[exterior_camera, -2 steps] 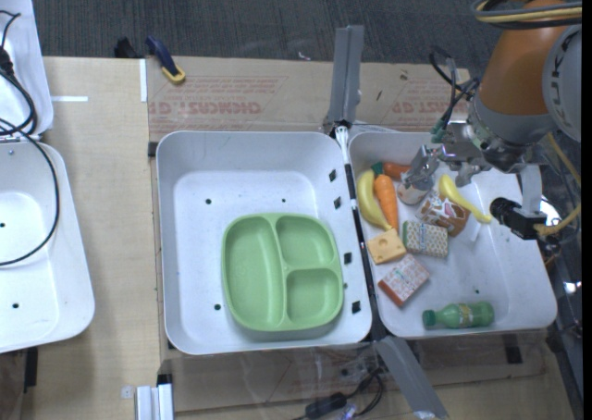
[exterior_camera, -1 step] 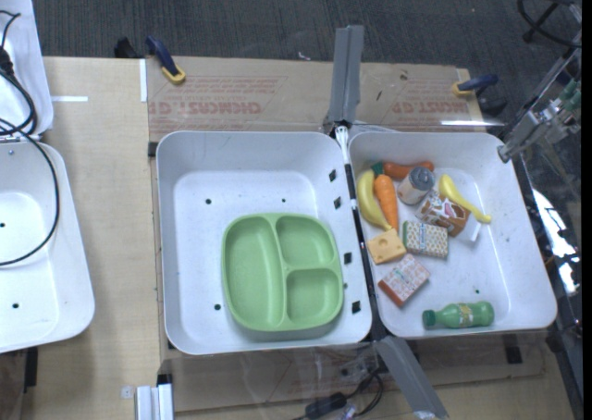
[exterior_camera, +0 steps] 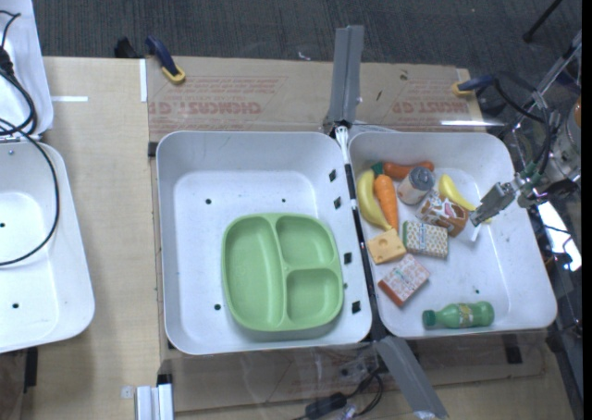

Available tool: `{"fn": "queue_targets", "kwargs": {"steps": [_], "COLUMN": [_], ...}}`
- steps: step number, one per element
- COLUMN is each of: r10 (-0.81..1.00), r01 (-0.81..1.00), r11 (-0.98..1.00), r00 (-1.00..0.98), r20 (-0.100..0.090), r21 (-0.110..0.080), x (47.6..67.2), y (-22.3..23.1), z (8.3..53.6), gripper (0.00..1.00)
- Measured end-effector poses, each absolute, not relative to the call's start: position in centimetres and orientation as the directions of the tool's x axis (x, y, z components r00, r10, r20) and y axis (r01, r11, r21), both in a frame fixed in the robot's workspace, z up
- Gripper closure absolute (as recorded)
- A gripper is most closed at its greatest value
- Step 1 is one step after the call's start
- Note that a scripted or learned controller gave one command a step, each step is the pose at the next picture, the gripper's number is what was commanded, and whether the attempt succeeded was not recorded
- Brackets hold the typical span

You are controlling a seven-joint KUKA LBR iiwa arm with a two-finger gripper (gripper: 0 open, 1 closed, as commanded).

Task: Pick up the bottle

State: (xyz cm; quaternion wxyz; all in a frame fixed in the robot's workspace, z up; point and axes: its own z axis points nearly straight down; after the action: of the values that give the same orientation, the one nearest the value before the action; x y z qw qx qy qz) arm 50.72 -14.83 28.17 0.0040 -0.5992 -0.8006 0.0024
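Observation:
The bottle point(exterior_camera: 460, 315) is yellow-green with a green cap and lies on its side near the front edge of the right bin point(exterior_camera: 518, 270), cap pointing left. My gripper point(exterior_camera: 488, 205) reaches in from the right, over the right side of that bin. It is well behind the bottle and close to a cluster of toy food. Nothing shows held in it.
The right bin holds a banana point(exterior_camera: 370, 201), a carrot point(exterior_camera: 386, 201), a cheese wedge point(exterior_camera: 386, 246), small boxes point(exterior_camera: 403, 279) and other toy food at its back and middle. A green divided plate point(exterior_camera: 282, 272) lies in the left bin point(exterior_camera: 185, 224).

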Motion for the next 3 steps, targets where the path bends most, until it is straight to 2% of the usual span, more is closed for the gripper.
{"fn": "queue_targets", "kwargs": {"steps": [1,2,3], "r10": [0.959,0.929,0.929], "r01": [0.959,0.929,0.929], "r11": [0.282,0.371,0.371], "r00": [-0.282,-0.371,-0.371], "r20": [0.006,0.002,0.002], "r21": [-0.015,-0.006,-0.006], "x": [50.8,51.9,51.9], "y": [-14.8,-16.1,-16.1], "z": [28.7,32.3,32.3], "gripper": [1.0,1.0,0.0]}}
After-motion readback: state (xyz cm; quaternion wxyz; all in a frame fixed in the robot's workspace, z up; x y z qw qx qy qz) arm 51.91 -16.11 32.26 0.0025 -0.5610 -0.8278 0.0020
